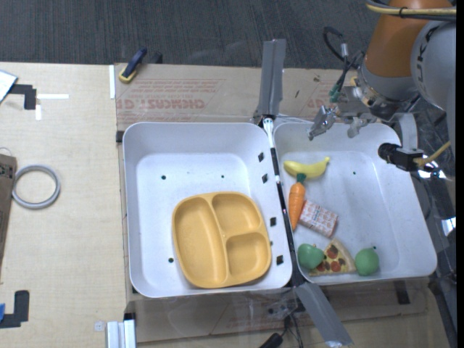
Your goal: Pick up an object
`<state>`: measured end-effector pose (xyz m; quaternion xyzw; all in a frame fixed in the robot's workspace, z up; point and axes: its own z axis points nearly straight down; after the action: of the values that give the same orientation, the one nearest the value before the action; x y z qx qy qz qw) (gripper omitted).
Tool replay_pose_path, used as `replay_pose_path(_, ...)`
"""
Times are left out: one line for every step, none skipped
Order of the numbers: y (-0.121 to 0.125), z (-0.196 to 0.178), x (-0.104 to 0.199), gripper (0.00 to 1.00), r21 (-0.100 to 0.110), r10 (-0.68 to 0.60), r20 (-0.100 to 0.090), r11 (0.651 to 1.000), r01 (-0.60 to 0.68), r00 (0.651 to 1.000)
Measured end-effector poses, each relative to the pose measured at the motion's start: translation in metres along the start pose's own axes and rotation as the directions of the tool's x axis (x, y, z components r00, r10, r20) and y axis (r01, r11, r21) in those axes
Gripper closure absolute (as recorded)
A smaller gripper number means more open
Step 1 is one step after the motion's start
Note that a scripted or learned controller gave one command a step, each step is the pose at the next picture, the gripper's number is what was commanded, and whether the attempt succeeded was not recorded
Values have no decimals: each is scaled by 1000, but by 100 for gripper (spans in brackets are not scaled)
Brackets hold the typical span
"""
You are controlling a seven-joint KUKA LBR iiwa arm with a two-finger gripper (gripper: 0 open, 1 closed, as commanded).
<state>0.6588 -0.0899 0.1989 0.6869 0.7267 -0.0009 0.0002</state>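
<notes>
The right bin [395, 216] holds several toy foods. A yellow banana [306, 167] lies near its far left corner, with an orange carrot [296, 202] just below it. Beside the carrot is a pink wafer block [319, 218]. Along the near edge sit a green pepper [310, 256], a pizza slice [336, 260] and a green ball-shaped fruit [367, 261]. My gripper [337, 125] hangs over the bin's far rim, above and behind the banana, open with nothing between its fingers.
The left bin [145, 194] carries a yellow divided plate [221, 238]. A grey divider post [272, 78] stands between the bins at the back. A tape roll [34, 185] lies on the bench at far left. Cables [406, 158] trail along the right bin's right side.
</notes>
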Motion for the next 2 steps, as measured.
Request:
replay_pose_path(-23,95,-37,0,-18,-109,5,994,109,994)
replay_pose_path(0,105,-15,0,-4,-91,1,996,91,996)
